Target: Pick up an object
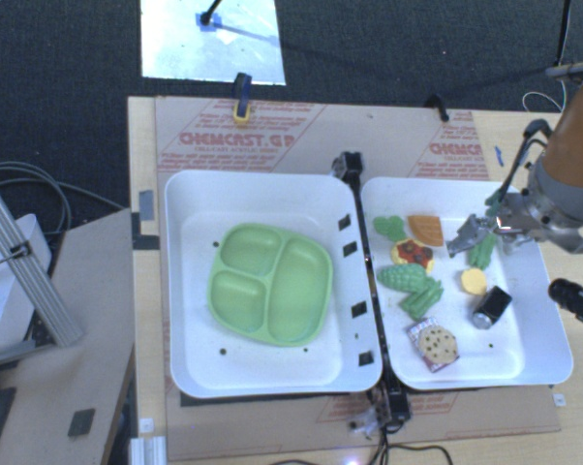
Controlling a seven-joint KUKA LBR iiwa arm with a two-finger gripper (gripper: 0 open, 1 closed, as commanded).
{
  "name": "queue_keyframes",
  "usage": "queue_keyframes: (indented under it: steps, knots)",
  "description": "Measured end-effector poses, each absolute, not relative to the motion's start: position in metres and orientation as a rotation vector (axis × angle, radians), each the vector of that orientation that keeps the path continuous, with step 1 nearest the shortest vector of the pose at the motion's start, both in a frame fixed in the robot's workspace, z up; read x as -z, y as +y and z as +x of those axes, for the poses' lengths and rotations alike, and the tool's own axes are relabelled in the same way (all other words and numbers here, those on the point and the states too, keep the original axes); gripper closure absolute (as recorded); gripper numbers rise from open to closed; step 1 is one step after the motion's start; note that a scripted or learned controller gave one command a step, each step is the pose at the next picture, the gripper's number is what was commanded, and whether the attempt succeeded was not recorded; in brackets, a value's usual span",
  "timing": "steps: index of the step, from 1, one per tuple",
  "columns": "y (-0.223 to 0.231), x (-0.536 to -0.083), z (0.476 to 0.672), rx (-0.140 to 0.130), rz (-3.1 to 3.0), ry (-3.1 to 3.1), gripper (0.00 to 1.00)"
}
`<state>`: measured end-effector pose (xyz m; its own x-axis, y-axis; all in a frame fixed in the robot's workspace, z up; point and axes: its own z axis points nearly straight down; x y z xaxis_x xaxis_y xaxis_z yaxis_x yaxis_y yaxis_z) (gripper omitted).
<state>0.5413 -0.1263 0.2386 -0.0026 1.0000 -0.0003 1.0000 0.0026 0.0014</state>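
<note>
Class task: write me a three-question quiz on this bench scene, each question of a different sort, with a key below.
1. True or false: the green divided plate lies in the left bin.
2. Multiple choice: which lies nearest the camera in the right bin? A) the cookie B) the orange toast slice C) the yellow piece
3. Fill in: the gripper hangs over the ____ bin.

Key: 1 true; 2 A; 3 right.
</note>
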Motion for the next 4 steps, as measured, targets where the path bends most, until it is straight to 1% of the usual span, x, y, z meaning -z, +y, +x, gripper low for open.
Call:
queue_keyframes:
  steps: [1,2,3,4]
  knots:
    - [-0.118,-0.168,0.54,0.002,2.222,2.226,0.0]
    - [-0.085,-0.08,0.517,0.001,2.221,2.225,0.0]
    - [-0.087,-0.095,0.52,-0.003,2.22,2.219,1.0]
    - [-0.087,-0.095,0.52,-0.003,2.22,2.219,0.0]
